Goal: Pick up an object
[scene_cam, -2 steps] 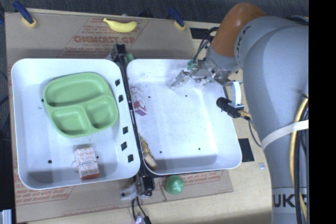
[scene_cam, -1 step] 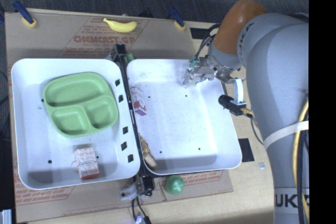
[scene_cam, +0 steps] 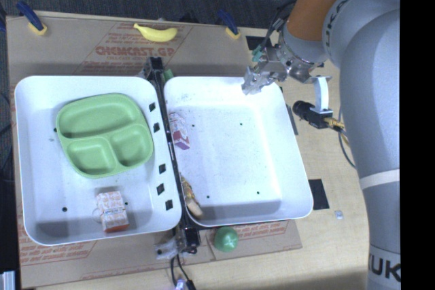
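The arm reaches in from the right, orange band bright above the wrist, and the gripper [scene_cam: 257, 83] hangs over the far right corner of the right bin [scene_cam: 272, 166], close to its rim. Are the jaws released or clenched? I cannot tell; from up here it is a small grey cluster with nothing visibly held. What is there to pick? In the right bin, a small red-and-white packet [scene_cam: 179, 130] lies flat against the left wall, and further down the same wall a little tan piece [scene_cam: 190, 202] sits by the near corner. In the left bin [scene_cam: 30, 146] a green divided tray [scene_cam: 104, 134] fills the upper half, and a small printed carton [scene_cam: 111, 209] lies near the front. The packet looks the likeliest target, being nearest the gripper, though well apart from it across the bin floor. My read: it is light, thin and probably crinkly, so it should deform, not resist; the trouble is that it hugs the wall, so the jaws would want to come down across its narrow width, clear of the rim. The carton looks stiffer and boxy, easier to grasp across its short sides. Outside the bins, a yellow banana [scene_cam: 155, 31] rests on the desk [scene_cam: 319, 153] behind, and a green ball [scene_cam: 226, 239] in front.
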Robot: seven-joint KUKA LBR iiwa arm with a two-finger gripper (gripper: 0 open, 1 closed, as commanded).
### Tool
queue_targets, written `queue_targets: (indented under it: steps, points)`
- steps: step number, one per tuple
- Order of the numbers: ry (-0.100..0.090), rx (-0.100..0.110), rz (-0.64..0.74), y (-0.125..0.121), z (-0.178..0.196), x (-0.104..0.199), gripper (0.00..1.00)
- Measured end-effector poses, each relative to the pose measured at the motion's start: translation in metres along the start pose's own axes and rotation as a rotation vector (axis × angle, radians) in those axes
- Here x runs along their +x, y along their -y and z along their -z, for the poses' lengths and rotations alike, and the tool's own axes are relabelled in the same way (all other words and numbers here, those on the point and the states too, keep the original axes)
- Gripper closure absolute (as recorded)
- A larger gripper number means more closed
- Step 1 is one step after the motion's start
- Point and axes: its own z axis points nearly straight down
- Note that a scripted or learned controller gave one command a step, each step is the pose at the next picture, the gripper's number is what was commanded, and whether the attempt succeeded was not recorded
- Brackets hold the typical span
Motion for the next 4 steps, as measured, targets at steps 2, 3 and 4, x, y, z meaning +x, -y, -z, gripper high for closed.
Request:
queue_targets:
  steps: [2, 3, 4]
  points:
    - [0.001, 0.005, -0.001, 0.039, -0.109, -0.032, 0.00]
    - [0.001, 0.005, 0.002, 0.038, -0.098, -0.031, 1.00]
    - [0.001, 0.002, -0.003, 0.070, 0.030, -0.025, 1.00]
